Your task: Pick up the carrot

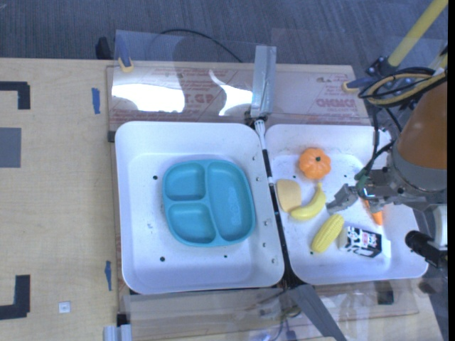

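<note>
A single fixed camera looks down at a slant from above the counter (50,190), far enough back to take in both shallow white bins side by side. The left bin (135,212), holding a blue divided plate (210,201), sits near the middle of the view, while the right bin (405,261) runs toward the right edge. The grey arm with its orange band (430,137) enters from the right, partly cut off, and the counter's far edge lies toward the top.

Arm (419,144) in from right, pincer (346,197) low, pointing left.
</note>
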Motion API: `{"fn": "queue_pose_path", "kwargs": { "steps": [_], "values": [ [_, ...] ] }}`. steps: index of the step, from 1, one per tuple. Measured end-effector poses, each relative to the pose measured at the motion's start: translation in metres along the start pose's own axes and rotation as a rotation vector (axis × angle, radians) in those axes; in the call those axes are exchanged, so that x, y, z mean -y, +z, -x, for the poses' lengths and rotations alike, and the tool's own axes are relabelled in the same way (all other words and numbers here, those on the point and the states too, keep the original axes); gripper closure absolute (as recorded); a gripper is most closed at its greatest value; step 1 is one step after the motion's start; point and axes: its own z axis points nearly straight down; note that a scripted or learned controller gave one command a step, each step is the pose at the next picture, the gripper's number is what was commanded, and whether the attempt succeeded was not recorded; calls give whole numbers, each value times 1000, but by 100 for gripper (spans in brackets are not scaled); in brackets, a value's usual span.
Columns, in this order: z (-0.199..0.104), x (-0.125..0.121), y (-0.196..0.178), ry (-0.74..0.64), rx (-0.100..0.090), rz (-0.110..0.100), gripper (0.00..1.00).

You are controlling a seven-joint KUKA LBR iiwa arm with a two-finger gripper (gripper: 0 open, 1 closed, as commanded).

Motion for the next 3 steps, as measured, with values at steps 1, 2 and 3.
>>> {"fn": "queue_pose_path", "kwargs": {
  "steps": [1,2,3],
  "values": [
    [6,-66,-6,-67,2,5,0],
    [-9,-136,7,-233,4,7,0],
    [6,-139,104,-358,-1,-6,0]
  ]
}}
